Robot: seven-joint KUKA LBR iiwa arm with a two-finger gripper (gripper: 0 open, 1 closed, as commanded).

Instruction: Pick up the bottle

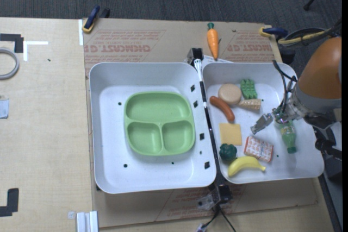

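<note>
A small green bottle (289, 138) lies on the floor of the right bin (304, 168), near its right wall. My gripper (272, 119) hangs low over that bin, just up and left of the bottle. Its fingers stand apart: one grey finger (261, 124) points left and the other sits close to the bottle's top end. I see nothing held between them. The arm's orange band (325, 70) rises above the bin's right side.
Toy food fills the right bin: sausage (223, 108), bun (230, 93), green block (248, 87), cheese slice (230, 133), broccoli (228, 151), banana (246, 166), red packet (258, 149). The left bin holds a green divided tray (160, 123). A carrot (212, 41) lies behind the bins.
</note>
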